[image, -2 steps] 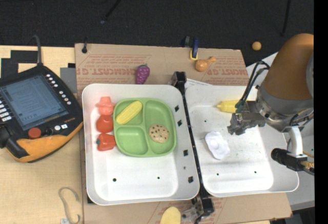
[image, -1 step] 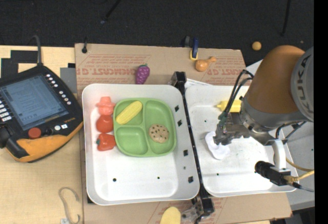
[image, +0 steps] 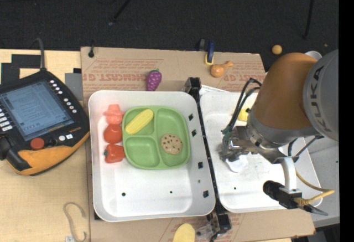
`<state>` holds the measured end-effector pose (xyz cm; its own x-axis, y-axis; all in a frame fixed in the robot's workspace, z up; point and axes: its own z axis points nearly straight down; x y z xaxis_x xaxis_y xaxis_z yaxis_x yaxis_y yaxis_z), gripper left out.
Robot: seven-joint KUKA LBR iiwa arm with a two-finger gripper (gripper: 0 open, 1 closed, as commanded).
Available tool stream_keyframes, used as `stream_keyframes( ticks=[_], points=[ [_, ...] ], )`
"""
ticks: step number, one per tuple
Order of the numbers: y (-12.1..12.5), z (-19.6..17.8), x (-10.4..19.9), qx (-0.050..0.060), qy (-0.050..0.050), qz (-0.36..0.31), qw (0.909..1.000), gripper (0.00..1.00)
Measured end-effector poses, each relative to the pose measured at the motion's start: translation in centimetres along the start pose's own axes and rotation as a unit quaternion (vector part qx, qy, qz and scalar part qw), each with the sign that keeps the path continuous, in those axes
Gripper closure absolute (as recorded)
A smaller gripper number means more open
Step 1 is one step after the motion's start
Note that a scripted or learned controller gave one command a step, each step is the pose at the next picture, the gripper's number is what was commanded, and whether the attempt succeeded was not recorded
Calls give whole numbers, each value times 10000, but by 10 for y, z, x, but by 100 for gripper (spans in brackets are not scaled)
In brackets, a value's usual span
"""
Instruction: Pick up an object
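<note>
We read "KUKA" in grey letters on the arm (image: 323,97), and mirrored red print, too faint to read, on the cardboard (image: 119,72) behind the bins. The gripper (image: 232,152) hangs low in the right bin (image: 249,202) over a small white object (image: 238,165); its state we cannot tell, the wrist hiding it.

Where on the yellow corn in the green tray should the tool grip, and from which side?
Grip the corn across its narrow middle, descending from straight above. It lies flat and slanted in the green tray's upper-left compartment, so the fingers should probably straddle its short axis.
</note>
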<state>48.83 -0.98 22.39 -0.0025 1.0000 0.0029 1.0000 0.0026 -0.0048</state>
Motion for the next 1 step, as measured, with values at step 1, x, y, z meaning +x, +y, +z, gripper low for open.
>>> stream_keyframes(
  ticks=[1],
  points=[
    [1,3,-3,6,-8,8,10000,100]
  ],
)
